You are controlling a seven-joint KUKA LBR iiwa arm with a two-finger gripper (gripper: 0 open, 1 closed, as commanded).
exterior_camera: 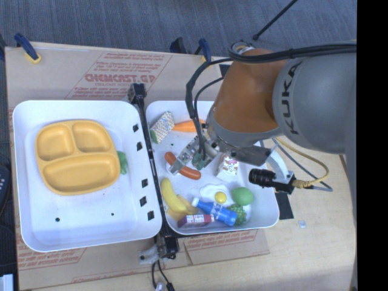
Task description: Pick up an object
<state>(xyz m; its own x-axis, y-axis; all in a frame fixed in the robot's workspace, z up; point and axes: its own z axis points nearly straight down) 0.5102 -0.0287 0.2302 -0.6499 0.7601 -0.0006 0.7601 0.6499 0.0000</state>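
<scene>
My gripper point(190, 160) hangs low over the middle of the right bin point(270, 218), open, with nothing seen between its fingers. Its tips hover just above a red sausage point(188, 174) and beside a second small red piece point(170, 158). An orange carrot point(184, 126) and a checkered packet point(162, 126) lie toward the bin's far side. Nearer the front are a banana point(172, 197), a fried egg point(216, 194), a green ball point(243, 196), a blue bottle point(216, 212) and a small white carton point(228, 167). The wrist hides the bin's far right part.
The left bin point(24, 180) holds a yellow divided plate point(77, 156) with a small green item point(123, 162) at its right edge. A black hinged divider point(145, 162) runs between the bins. Cables point(303, 183) trail off the arm at the right.
</scene>
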